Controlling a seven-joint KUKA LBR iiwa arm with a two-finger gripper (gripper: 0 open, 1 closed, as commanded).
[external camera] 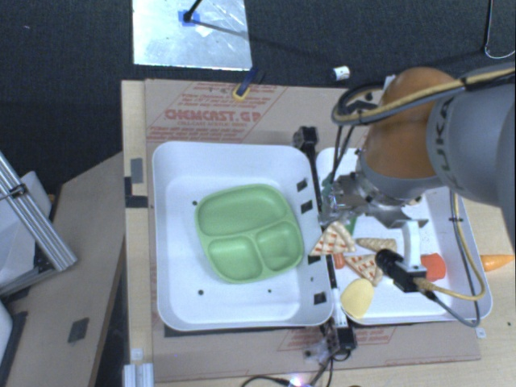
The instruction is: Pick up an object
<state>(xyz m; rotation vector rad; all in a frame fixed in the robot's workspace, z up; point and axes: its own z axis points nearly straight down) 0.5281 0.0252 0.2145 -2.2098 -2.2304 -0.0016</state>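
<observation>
The grey arm with its orange band (411,123) reaches in from the right, its wrist bent steeply downward. The two-finger gripper (339,204) at its end hangs low, left of the wrist, cables looping around it.

My pale wooden worktop (89,216) carries a printed brown cardboard sheet (211,117), with two shallow white plastic bins (173,216) side by side on it.
</observation>
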